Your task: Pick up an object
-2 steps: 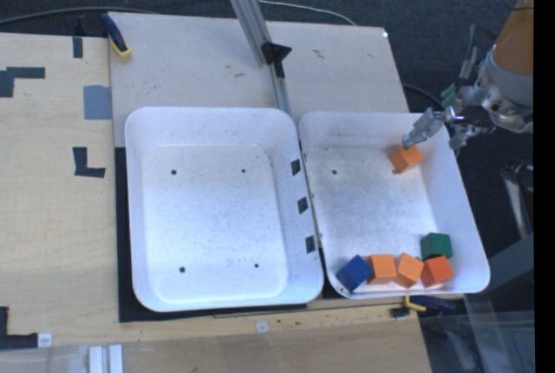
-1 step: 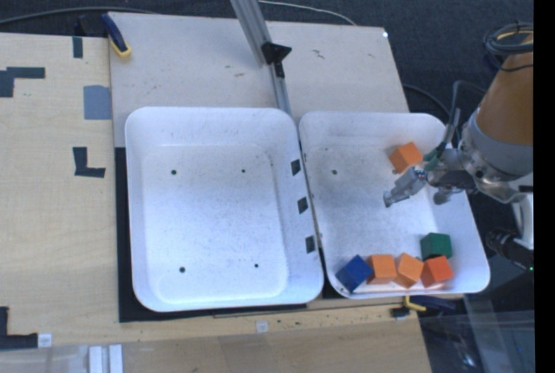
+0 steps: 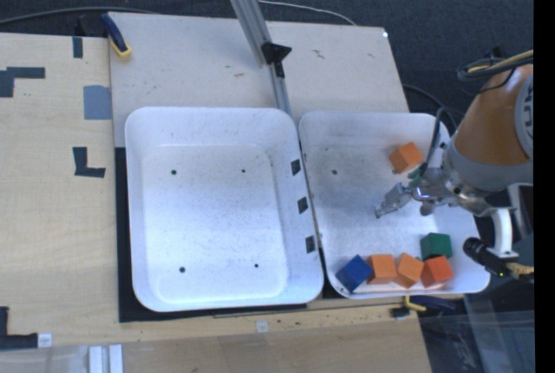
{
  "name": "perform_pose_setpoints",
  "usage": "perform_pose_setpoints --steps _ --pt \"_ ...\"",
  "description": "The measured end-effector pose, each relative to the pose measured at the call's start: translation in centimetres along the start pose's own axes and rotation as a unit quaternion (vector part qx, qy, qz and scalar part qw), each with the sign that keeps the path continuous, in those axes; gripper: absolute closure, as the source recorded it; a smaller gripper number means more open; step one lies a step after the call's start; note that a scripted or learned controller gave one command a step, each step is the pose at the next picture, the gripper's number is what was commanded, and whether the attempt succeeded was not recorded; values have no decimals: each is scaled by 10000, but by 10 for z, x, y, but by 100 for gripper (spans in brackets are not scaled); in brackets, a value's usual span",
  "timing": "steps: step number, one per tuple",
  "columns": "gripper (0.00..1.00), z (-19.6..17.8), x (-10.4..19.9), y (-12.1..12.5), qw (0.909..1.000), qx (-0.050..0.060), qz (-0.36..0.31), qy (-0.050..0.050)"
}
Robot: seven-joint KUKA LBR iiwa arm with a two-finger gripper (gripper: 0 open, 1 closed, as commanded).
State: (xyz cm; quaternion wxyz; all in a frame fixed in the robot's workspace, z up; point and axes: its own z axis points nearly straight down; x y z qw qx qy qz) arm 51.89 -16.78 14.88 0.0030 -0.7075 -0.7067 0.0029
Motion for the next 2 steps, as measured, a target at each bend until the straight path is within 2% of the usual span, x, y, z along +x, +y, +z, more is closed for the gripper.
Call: perform_pose_setpoints --steps 1,2 --pt "0 27 -15 65 10000 -44 -24 -5" --pt "0 -2 43 78 10000 -47 -44 9"
